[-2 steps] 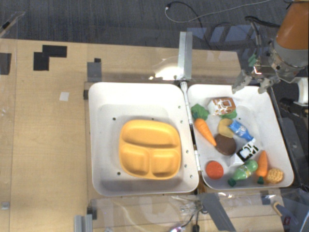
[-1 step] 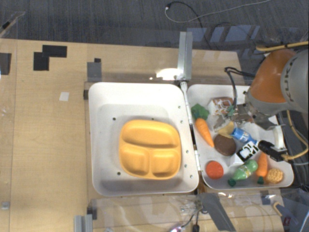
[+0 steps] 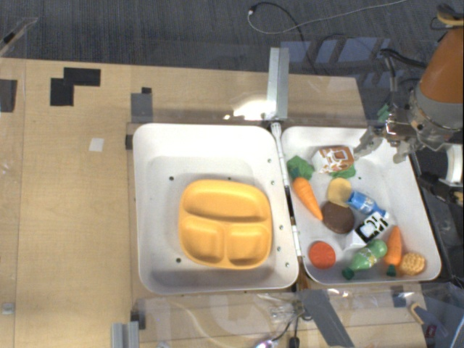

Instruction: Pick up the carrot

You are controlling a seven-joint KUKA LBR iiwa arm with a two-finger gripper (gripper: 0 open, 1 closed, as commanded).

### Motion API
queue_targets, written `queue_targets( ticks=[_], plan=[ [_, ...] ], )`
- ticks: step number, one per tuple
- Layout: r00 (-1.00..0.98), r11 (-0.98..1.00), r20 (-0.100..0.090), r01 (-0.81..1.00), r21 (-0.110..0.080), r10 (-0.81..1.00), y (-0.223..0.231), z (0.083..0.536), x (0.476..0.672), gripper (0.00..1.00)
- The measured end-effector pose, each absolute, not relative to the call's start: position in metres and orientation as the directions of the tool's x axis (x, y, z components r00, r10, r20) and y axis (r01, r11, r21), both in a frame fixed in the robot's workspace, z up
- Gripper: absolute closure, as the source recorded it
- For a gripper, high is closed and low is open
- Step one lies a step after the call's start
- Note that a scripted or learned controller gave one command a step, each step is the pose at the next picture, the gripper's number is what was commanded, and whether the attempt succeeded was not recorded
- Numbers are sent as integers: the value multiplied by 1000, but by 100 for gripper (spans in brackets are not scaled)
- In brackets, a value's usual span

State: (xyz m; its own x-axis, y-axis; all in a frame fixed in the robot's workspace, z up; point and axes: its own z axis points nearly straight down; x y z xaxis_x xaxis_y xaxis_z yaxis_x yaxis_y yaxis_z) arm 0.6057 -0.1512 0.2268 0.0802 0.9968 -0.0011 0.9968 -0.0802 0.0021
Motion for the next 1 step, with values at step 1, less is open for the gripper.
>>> queue_targets(
  ticks=[1],
  plan=[
    [250,-250,0,968,0,968,-95,97,593,0]
  ],
)
